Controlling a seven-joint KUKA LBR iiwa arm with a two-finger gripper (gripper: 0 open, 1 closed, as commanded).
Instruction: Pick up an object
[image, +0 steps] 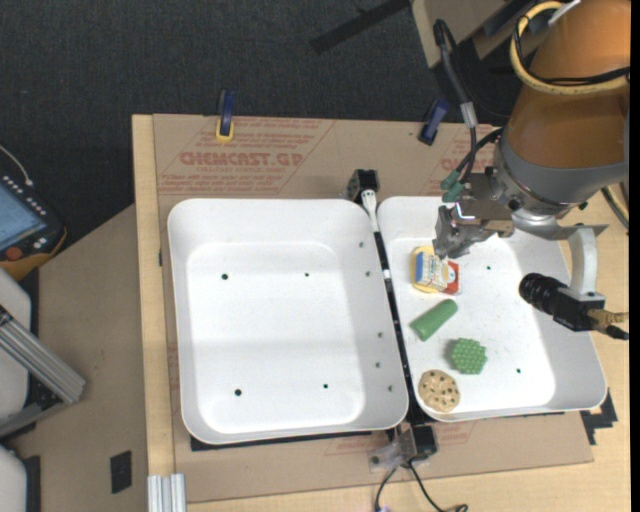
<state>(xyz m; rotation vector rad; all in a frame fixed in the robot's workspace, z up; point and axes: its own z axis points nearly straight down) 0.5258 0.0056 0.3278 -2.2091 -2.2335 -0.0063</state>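
White plastic bins, two, side by side on a cardboard-covered bench (260, 160); left bin (200, 230) bare apart from small dark dots, right bin (560, 390) holding four small objects. Grey arm (560, 150) with orange band entering from the right, wrist lowered over the upper left part of the right bin. Gripper (452, 238) poised directly above a yellow, white and red packet-like item (434, 272), tips just over or touching its upper edge; contact not resolvable at this slant. Opening of the pincer likewise impossible to tell, and nothing visibly held between its tips.

Remaining contents, all resting on the bin floor: green block (434, 320) just below the packet; green knobbly ball (467, 355) lower and to the right; round speckled cookie-like disc (438, 390) near the front left corner.

Progress, judged from the layout: approach stage apparently complete, with the packet the likely target. Closing on the item and lifting it clear of the bin not yet done; no object raised off the floor.
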